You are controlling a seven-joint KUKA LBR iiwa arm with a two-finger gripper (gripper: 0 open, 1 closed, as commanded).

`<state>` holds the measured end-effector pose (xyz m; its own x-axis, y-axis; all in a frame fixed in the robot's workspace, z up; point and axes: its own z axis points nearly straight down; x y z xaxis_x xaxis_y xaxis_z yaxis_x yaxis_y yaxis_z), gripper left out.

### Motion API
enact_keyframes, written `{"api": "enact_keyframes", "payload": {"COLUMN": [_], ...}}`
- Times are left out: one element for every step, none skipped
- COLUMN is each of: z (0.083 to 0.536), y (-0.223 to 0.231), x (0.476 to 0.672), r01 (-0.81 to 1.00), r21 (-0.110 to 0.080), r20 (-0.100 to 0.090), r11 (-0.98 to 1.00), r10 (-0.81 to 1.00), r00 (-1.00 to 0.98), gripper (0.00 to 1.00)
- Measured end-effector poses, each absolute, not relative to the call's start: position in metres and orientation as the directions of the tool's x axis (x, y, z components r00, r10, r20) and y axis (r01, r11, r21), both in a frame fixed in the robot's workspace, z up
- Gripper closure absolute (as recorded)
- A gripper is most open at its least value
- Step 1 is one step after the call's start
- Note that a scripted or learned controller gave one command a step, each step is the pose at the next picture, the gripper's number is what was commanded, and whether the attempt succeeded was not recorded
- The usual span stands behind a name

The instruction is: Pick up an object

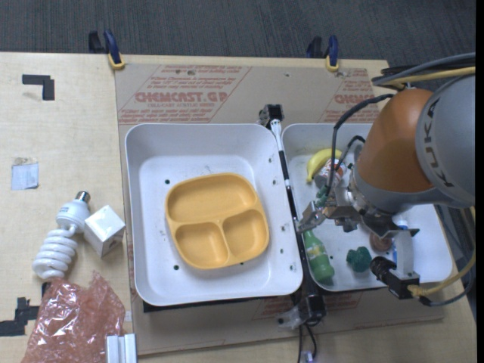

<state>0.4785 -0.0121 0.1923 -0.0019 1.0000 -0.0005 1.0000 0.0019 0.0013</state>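
Lying in the right bin (423, 267) are a green bottle (318, 257) along its left wall, a dark green lump (359, 259) lower centre and a banana (324, 161) near the top. Gripper (321, 210) hangs above the bottle; its opening cannot be told. Left of centre, a yellow divided plate (217, 219) fills the left bin (144, 203).

Yellow divided plate (218, 221) centred in left bin (144, 203). Right of that bin: banana (322, 162), green bottle (318, 255), gripper (318, 214) low over right bin (423, 267).
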Motion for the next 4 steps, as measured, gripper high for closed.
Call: {"api": "enact_keyframes", "payload": {"z": [0.192, 0.092, 0.102, 0.192], "y": [-0.012, -0.097, -0.097, -0.035], "x": [0.478, 0.487, 0.488, 0.507], "r01": [1.0, 1.0, 1.0, 1.0], "r21": [0.001, -0.001, 0.003, 0.002], "r20": [0.0, 0.0, -0.001, -0.001], "r11": [0.002, -0.002, -0.002, 0.003], "r10": [1.0, 1.0, 1.0, 1.0], "r00": [-0.002, 0.002, 0.002, -0.003], "gripper": [0.0, 0.0, 1.0, 1.0]}}
